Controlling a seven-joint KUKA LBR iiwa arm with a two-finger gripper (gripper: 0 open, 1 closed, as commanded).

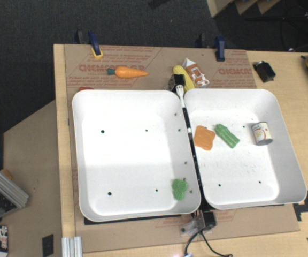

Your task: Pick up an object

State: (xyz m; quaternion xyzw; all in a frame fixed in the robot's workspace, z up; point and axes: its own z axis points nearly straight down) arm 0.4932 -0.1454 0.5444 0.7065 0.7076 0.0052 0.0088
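Observation:
The right bin [282, 159] holds an orange flat piece [204, 137] near its left wall, a green oblong piece [227, 135] just right of it, and a small tin can [261, 133] lying on its side at the right. In the left bin [90, 159] a green broccoli-like toy [179, 188] rests in the near right corner.
Behind the bins, on the cardboard, lie a toy carrot [128, 72], a yellow item [183, 77] and a small orange-white packet [197, 74]. Two blue clamps [95, 45] [220, 47] hold the board's far edge. A black block [264, 70] sits at the back right.

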